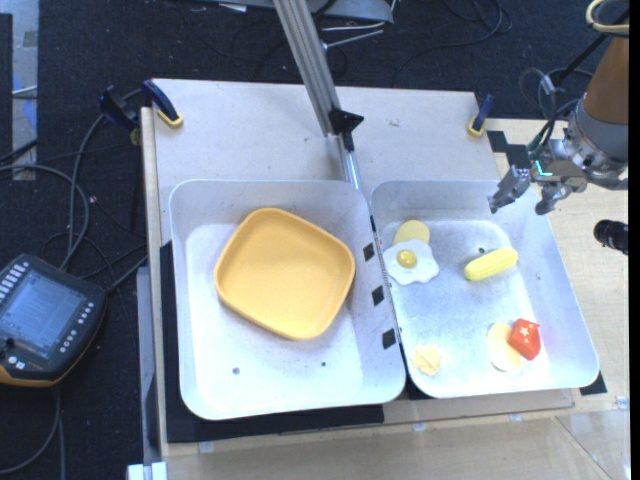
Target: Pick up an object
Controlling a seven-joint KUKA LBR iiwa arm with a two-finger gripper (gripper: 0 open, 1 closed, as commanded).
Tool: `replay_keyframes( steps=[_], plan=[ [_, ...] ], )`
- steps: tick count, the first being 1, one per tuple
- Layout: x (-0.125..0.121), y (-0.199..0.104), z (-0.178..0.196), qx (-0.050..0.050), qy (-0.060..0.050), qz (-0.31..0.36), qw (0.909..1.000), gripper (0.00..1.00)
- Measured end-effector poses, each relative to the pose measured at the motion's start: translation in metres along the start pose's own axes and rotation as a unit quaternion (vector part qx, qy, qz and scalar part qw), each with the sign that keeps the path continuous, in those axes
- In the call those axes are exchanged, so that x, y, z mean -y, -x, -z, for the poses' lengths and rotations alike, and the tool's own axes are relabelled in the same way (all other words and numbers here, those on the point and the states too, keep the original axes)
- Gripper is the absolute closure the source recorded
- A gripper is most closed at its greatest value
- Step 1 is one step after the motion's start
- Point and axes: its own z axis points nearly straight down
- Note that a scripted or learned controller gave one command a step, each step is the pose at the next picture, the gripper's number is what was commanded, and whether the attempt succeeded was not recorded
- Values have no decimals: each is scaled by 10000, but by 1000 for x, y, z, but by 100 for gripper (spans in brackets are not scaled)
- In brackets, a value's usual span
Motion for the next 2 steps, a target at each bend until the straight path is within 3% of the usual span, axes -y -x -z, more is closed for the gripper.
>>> replay_keyframes(
  steps=[1, 2],
  plan=[
    [0, 0, 0, 0, 0, 0, 10000, 0],
    [0, -6, -44, -4, -18, 2, 10000, 0]
  ],
)
